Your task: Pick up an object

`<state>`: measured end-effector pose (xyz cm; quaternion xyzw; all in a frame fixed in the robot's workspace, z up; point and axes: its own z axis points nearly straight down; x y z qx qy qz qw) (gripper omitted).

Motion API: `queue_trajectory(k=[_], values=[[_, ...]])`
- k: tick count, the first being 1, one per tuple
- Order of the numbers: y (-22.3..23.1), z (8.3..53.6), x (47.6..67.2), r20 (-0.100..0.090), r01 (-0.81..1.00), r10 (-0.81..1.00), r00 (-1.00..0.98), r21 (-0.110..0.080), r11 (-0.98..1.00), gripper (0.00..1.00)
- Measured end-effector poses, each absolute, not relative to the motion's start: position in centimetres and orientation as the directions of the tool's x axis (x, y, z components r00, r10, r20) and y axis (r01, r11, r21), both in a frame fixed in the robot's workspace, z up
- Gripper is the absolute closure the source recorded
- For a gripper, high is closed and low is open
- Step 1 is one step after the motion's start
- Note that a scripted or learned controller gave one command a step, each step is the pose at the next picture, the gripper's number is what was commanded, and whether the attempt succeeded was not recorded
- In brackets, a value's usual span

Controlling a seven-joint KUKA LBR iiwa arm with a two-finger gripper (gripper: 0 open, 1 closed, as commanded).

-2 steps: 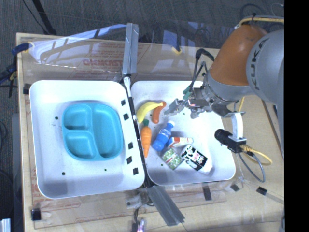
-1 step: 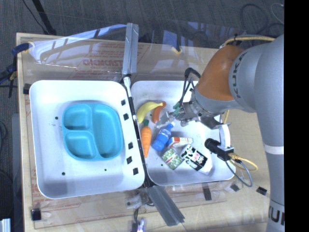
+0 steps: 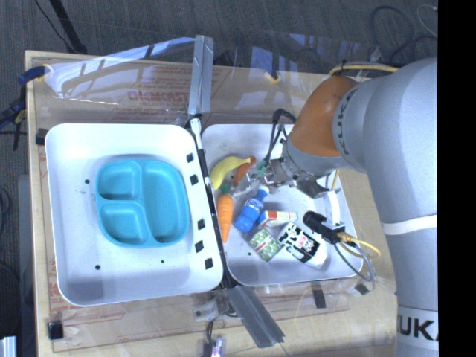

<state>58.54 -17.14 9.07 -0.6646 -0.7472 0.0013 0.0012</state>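
— Gripper (image 3: 262, 171) hangs low in the right bin (image 3: 239, 274), just above the blue bottle (image 3: 251, 208); its opening I cannot tell.

— Around it?

— Banana (image 3: 226, 169) and carrot (image 3: 224, 216) left; blue tray (image 3: 143, 202) in the left bin (image 3: 71, 274).

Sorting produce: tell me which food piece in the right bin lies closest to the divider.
The carrot: orange, lying right along the divider, while the banana sits farther in.

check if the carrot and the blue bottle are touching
Apart. The camera view shows a strip of white bin floor between the carrot and the blue bottle along their lengths.
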Motion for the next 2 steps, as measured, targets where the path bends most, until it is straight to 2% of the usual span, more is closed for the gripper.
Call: queue_trajectory(k=[1, 2], values=[[-17.1, 10.1, 58.6, 0.000, 0.993, 0.993, -0.121, -0.004, 0.121, 1.00], [-13.4, 20.1, 56.9, -0.001, 0.994, 0.994, 0.111, -0.001, -0.111, 1.00]])
